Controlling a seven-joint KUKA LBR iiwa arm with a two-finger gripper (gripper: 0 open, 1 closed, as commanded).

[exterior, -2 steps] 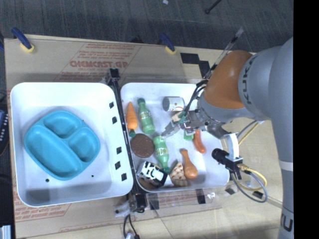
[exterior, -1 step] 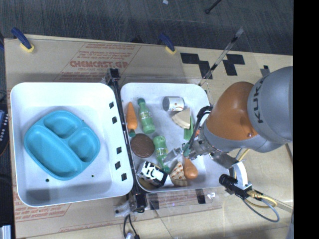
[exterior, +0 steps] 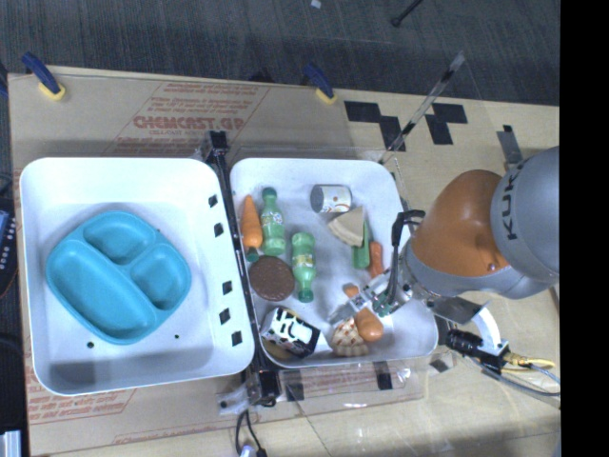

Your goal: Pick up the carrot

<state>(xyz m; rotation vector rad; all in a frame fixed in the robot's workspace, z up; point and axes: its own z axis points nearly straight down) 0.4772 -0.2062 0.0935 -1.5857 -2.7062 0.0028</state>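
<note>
Carrot: long orange tapered carrot (exterior: 250,224) lies untouched, well left of my gripper (exterior: 384,301).
Gripper: low in right bin (exterior: 409,346); finger state unreadable.
Left: reach, grasp, lift.

The grey arm (exterior: 533,208) comes in from the right, its big rounded link bent low. The orange band (exterior: 457,231) sits just above the wrist, bulging toward the camera and hiding much of what hangs beneath it. Below and left of the band the pincer (exterior: 383,303) points down, its tip small and dark, too tangled in shadow to read.
</note>
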